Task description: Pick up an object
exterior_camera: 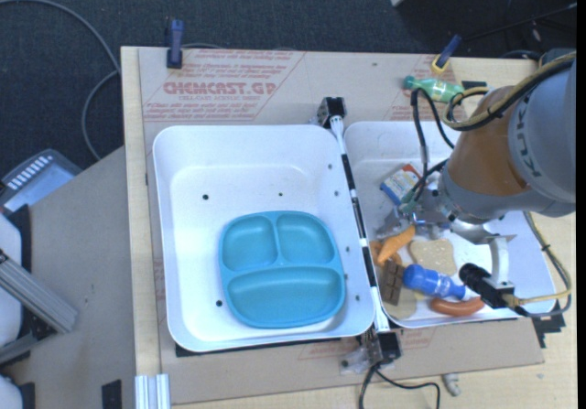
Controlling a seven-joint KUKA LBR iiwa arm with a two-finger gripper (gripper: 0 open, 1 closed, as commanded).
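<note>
Claw (pixel 423 209) is sitting low in your right bin (pixel 540 252); grip state cannot be told. Toy clutter is lying just near of it: orange piece (pixel 397 242), blue bottle (pixel 430 281). You're risking a crowded, glancing miss.

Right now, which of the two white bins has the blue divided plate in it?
The left bin: the blue divided plate lies alone in it. The right bin holds a jumble of small items under the arm.

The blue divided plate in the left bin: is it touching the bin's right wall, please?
Apart: the camera view shows white floor between the blue plate and the left bin's right wall.
</note>
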